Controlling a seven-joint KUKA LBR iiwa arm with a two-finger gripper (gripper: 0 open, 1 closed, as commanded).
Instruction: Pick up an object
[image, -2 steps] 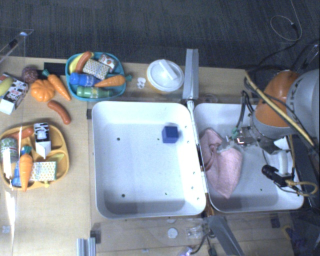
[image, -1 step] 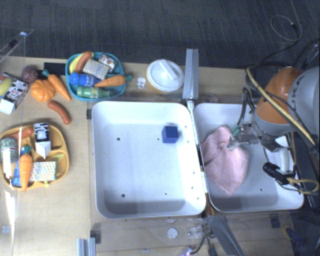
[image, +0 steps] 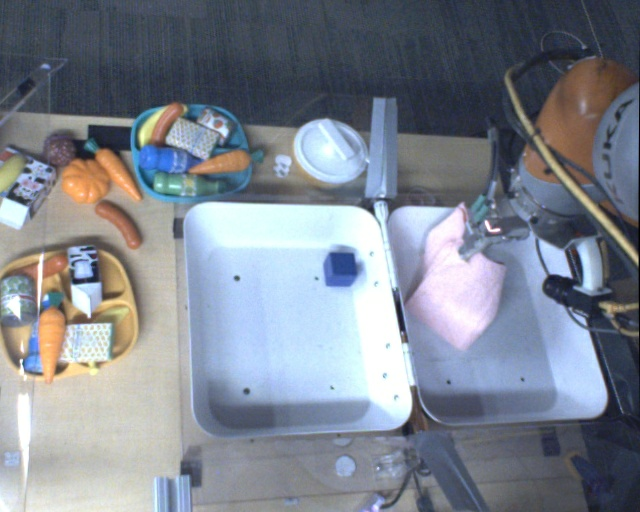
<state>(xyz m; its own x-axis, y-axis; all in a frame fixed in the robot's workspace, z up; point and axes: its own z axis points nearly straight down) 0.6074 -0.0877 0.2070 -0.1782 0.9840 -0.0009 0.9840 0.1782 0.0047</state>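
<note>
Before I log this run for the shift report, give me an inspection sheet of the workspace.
Surface: two white bins, left bin, right bin, on a wooden bench.
Job's things: blue cube in left bin; pink cloth in right bin.
Clutter: toy food in blue bowl and yellow tray; loose toy carrot, pumpkin, sausage; white lid.
Grippers: gripper at the cloth's upper edge.
Cables: yellow and black cables along the arm.
Surroundings: dark floor.

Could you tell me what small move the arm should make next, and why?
Probably a short, slow lift: the gripper sits at the pink cloth's upper corner in the right bin, and raising it would show whether the cloth comes along.
</note>
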